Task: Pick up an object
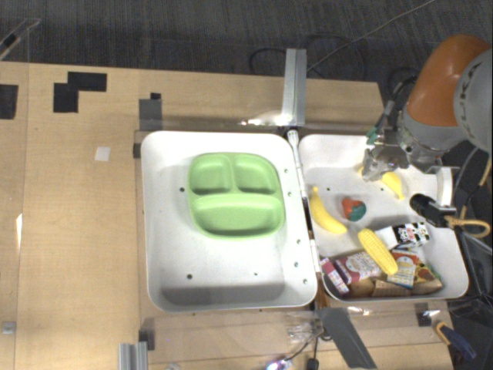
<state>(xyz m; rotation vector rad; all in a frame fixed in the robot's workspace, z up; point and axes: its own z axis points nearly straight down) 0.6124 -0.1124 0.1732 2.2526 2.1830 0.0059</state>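
Progress: nothing is seen lifted; the pick is judged still to be done.
Gripper: the gripper (383, 163) is lowered into the right bin (331, 154), just beside a small yellow piece (393, 183); its state cannot be told.
Objects: a banana (326, 216), a corn cob (378, 251) and packets (362, 272) lie in that bin.
Surface: a wooden table (69, 206); the left bin (166, 230) carries a green tray (235, 193).
Room: dark floor (192, 14) with cables behind.

Robot lab: bench-mounted bins (231, 149), cables (370, 37)

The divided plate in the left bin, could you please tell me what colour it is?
Light green; the divided plate shows clearly in the camera view, lying in the white left bin.
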